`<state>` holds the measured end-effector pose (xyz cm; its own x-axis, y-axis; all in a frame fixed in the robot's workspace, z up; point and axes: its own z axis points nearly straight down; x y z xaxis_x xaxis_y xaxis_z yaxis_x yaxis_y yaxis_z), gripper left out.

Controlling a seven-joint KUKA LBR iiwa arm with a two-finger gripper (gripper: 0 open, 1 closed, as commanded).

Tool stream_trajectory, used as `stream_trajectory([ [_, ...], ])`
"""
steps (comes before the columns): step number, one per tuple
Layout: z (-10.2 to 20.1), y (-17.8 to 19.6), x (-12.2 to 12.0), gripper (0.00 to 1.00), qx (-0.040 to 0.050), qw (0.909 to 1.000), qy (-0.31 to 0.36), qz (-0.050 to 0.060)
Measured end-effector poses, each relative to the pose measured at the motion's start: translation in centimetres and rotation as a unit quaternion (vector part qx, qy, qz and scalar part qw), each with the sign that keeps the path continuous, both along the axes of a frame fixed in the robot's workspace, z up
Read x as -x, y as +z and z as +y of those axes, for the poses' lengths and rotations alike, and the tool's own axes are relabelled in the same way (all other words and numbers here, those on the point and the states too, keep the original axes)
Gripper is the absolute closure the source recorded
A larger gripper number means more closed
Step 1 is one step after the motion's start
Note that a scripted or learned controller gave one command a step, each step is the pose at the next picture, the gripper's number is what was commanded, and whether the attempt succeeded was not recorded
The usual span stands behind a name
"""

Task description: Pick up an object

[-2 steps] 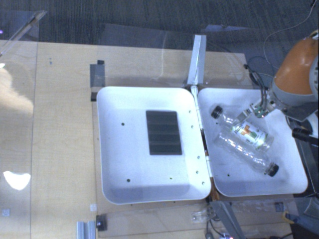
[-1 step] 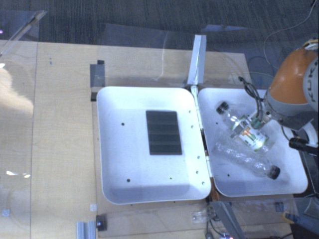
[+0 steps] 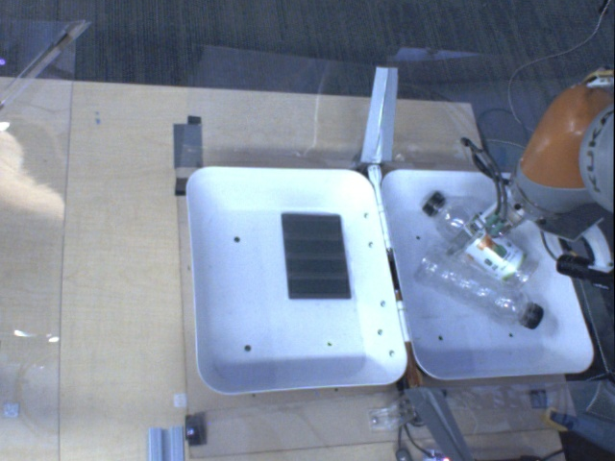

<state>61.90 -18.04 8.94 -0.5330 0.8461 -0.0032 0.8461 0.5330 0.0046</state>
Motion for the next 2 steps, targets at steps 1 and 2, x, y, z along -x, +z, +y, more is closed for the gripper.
stream_trajectory([
  [1, 0.1, 1.1, 0.0, 1.0, 0.0002, 1.0, 0.003, 0.001],
  [2, 4.9, 8.6, -3.1, 1.0, -0.0001, 0.9982, -0.06, 0.0],
])
